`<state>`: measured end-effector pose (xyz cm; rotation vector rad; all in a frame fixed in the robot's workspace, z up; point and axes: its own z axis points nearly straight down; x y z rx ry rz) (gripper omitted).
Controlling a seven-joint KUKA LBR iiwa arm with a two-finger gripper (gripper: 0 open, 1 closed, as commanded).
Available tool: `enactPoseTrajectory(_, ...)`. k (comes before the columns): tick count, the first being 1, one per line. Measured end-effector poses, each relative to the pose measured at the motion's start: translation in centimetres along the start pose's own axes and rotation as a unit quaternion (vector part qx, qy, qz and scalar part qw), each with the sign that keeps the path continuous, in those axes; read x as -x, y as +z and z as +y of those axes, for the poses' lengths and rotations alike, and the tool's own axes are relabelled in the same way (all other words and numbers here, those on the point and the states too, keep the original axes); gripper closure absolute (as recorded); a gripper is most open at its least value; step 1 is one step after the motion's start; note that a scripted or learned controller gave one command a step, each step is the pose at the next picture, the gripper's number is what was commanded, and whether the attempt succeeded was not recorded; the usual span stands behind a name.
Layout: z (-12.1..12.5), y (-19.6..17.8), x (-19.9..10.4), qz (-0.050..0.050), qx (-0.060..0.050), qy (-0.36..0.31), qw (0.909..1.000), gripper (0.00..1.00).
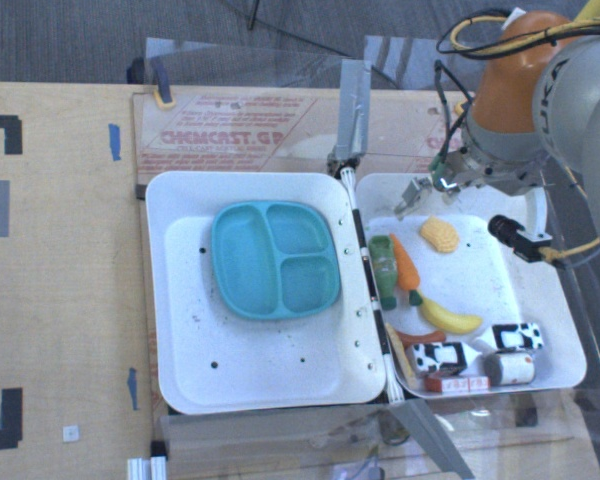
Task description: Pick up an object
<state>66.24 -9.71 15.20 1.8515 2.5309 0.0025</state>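
Light wood bench point(60, 298) carries two white bins side by side, with a teal divided plate point(276, 259) alone in the left bin point(180, 358) and the pickable things crowded in the right bin point(555, 298): an orange bumpy piece point(439, 235), a carrot point(404, 263), a green piece point(383, 268), a banana point(448, 316) and some small cars and a can along the near edge. You should watch for a miss or a double grab, since the carrot and green piece lie touching against the left wall and a descent there could clip the rim or nudge both. Your gripper point(426, 190) hovers over the far left corner of the right bin with nothing between its fingers, which look slightly spread, and it touches no object.
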Motion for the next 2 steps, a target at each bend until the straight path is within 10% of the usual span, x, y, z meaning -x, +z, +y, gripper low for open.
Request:
enactPoseTrajectory(1, -3.78, 5.80, 2.18, -0.001, 0.002, -0.056, 0.9984, 0.00)
enactPoseTrajectory(2, -3.73, 4.87, 2.14, -0.002, 0.002, -0.057, 0.9984, 1.00)
